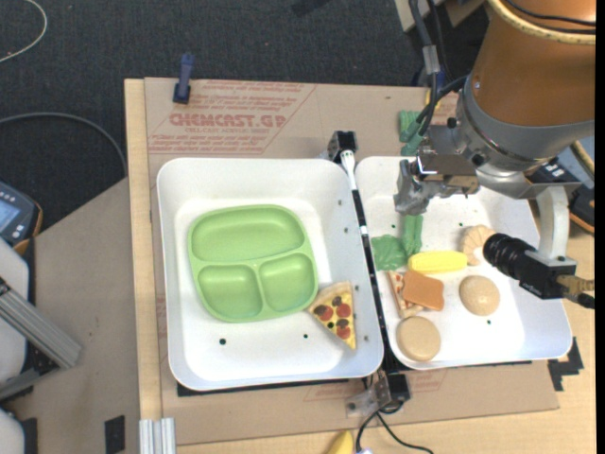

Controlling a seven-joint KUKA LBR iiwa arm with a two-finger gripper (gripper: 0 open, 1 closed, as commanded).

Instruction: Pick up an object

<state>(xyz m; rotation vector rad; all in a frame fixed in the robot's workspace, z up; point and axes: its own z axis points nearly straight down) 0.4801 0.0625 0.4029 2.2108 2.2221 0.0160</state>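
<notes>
Target candidates lie in the right bin: a green piece near the bin's left wall, a yellow block just right of it, an orange slab below that, two tan rounds, and a pale lump at the upper right of the cluster. All sit close together, several touching.

Gripper hangs over the right bin, directly above the green piece. A green strip runs from the fingers down to the piece, so contact seems likely, but a real grasp can't be confirmed from this angle. Whether the pincer is open or closed: cannot tell.

Step in hand (judgement): descent or grasp on the green piece, not yet a clear lift. Next move calls for closing squarely on the strip and rising straight, keeping off the yellow block beside it.

Materials: green piece looks soft and floppy, leaf-like. Yellow block smooth, glossy plastic. Rounds matte, bun-shaped.

Left bin holds a green tray, three compartments, smooth moulded plastic, and a pizza slice, flat wedge with red dots, touching the tray's lower right corner. Both bins rest on a cardboard sheet.
</notes>
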